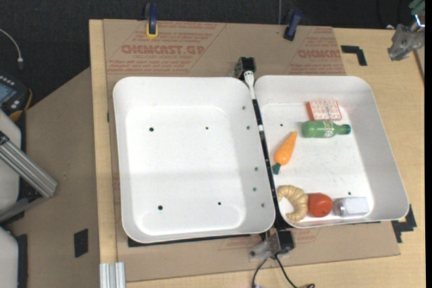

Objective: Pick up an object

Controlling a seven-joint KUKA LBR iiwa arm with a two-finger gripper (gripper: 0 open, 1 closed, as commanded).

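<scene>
Camera view: right bin [378, 138] holding a carrot [285, 148], green bottle [325, 130], red-patterned card [323, 110], croissant [293, 201], red ball [319, 204] and a small, possibly clear, container [352, 206]. Left bin [128, 145] adjoins it on the table [74, 165].

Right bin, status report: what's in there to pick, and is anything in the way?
Right bin: carrot, green bottle, red-printed card, croissant, tomato, clear container. Nothing over them.
</scene>
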